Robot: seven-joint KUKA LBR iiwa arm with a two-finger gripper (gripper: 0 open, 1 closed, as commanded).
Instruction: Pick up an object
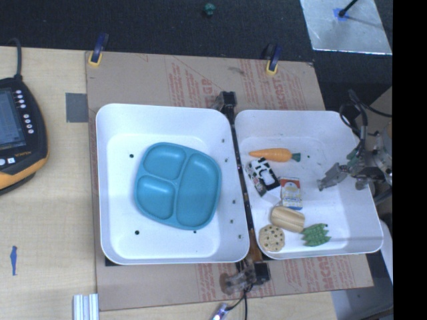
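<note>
Pale wooden bench under brown cardboard carries my two shallow white bins, and my two-finger gripper [337, 174] reaches into the right-hand white bin [347, 122] from its right edge, its prongs looking spread and bare. Nearest to it lies a small red-and-white carton [291, 194], light and stiff, best pinched across its narrow sides. Beyond are a tan wooden cylinder [287, 218], likely to roll, an orange toy carrot [271, 155], a round speckled cookie [271, 237] and a green pea pod [315, 234]. A blue sectioned plastic plate [178, 185] rests in the left-hand white bin [110, 245].
</note>
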